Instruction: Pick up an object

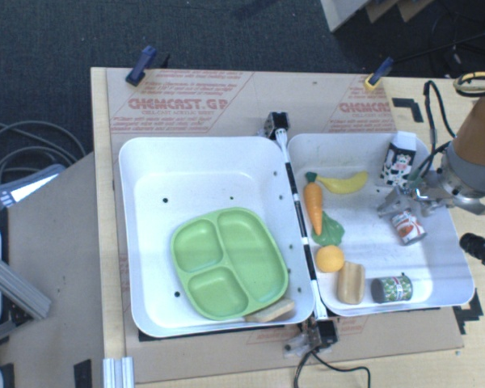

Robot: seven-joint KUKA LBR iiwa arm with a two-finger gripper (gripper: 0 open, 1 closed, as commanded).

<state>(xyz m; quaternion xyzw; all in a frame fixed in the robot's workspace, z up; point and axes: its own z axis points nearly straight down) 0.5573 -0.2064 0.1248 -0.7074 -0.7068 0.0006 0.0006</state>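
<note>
Metal gripper (398, 199) (angular) above small can (409, 229).

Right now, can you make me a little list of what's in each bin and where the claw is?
left bin: green divided plate, tan block by its front edge
right bin: carrot, banana, orange, bread piece, green can, cow-print carton, small red-and-white can
claw: over right bin, just above small red-and-white can
</note>
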